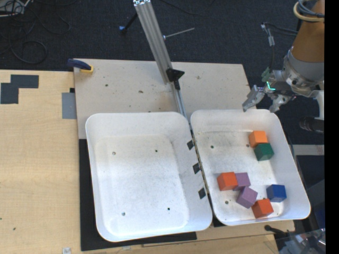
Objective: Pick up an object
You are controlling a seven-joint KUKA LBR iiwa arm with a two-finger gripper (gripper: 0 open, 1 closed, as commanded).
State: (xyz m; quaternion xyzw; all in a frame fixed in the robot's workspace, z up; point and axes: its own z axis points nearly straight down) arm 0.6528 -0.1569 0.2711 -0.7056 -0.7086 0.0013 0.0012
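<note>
Your orange cube (258, 138), squarish with no long axis, sits upper right in the right bin (212, 125); your gripper (263, 99) hovers above it, fingers spread, holding nothing

bench (32, 157) showing a pale wood top | beige board (132, 86) lying across its far part | left bin (100, 136) and right bin (283, 136) sitting side by side, rims touching | blue-and-yellow clamp (79, 65) resting at the board's far left corner
</note>
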